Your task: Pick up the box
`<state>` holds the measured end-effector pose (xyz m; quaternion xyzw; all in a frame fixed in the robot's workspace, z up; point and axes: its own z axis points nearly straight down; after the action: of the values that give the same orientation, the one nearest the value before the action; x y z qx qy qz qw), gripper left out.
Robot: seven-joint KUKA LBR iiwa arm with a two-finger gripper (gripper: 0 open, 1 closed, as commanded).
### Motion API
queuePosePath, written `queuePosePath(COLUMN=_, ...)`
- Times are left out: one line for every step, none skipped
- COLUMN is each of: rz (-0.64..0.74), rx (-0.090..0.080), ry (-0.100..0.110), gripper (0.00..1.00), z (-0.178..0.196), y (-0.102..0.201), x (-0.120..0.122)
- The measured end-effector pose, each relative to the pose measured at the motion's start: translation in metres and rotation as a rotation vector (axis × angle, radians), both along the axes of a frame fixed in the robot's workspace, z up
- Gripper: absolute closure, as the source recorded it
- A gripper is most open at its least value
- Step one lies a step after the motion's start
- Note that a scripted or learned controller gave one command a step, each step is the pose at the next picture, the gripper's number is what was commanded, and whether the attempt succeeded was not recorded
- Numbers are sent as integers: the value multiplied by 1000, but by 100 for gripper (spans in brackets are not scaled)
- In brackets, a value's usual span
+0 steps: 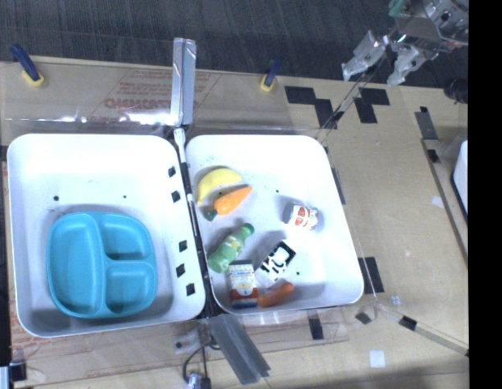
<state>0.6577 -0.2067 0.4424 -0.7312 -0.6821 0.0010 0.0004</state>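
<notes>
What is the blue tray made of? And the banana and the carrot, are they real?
The blue tray looks like smooth moulded plastic: even colour, rounded compartments, soft sheen. The banana and carrot look like plastic toys too, very bright and uniformly coloured, though this view can't settle it.

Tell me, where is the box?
The box lies in the right bin, near its front, beside the green bottle and above the sausage.

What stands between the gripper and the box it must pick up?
Nothing visible. The gripper hangs above the bench beyond the right bin's far corner. The box lies uncovered, though a carton and sausage crowd its near side.
</notes>
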Motion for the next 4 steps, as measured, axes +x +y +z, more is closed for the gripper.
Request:
queuePosePath(rz=4, rx=1, ry=2, gripper=0, z=-230, y=22, x=-66)
queuePosePath(rz=-66, rx=2, ry=3, gripper=0, z=-328, y=24, x=-122)
queuePosePath(rz=-205, rx=0, ry=1, gripper=0, z=-351, y=28, x=-47)
queuePosePath(rz=-842, rx=1, ry=1, gripper=0, z=-252, y=73, x=-1)
